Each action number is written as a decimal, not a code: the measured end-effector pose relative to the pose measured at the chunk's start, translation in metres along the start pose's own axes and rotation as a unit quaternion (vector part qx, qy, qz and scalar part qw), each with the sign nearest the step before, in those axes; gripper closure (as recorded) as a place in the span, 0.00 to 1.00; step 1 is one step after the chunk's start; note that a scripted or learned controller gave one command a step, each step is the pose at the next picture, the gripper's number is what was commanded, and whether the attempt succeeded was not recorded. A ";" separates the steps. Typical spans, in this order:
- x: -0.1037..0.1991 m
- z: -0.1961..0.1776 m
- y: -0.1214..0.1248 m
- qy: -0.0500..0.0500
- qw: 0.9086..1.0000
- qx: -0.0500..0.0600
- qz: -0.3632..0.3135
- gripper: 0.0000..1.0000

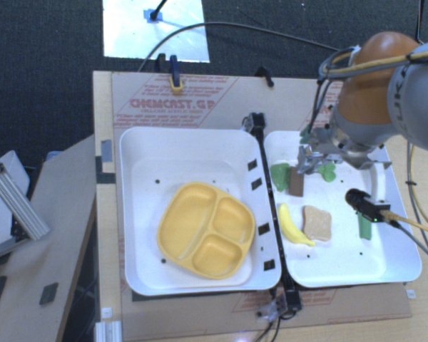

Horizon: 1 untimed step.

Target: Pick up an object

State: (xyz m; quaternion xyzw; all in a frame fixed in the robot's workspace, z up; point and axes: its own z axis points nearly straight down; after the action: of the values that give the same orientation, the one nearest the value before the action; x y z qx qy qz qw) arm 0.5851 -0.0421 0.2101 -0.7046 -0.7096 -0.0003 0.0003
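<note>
The tabletop (107, 191) carries two white bins. The left bin (146, 191) holds a yellow divided tray (207, 230). In the right bin (385, 262) the gripper (308, 161) hangs over a brown block (297, 182) and green piece (279, 174); whether its fingers are spread or pinched is unclear. Nearby lie bread (317, 223) and a banana (292, 225).

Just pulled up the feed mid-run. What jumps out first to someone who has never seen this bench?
The grey arm with its orange band reaches in from the right, its gripper low over the right bin, by a green leafy item and a brown block. The yellow divided tray stands out in the left bin. A banana and a slice of bread lie side by side nearer the front of the right bin.
</note>
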 end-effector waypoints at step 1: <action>0.042 -0.013 -0.022 0.001 1.000 0.000 -0.001 1.00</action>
State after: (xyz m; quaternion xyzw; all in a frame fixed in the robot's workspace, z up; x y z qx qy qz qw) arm 0.5626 0.0001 0.2234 -0.7040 -0.7102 -0.0009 0.0005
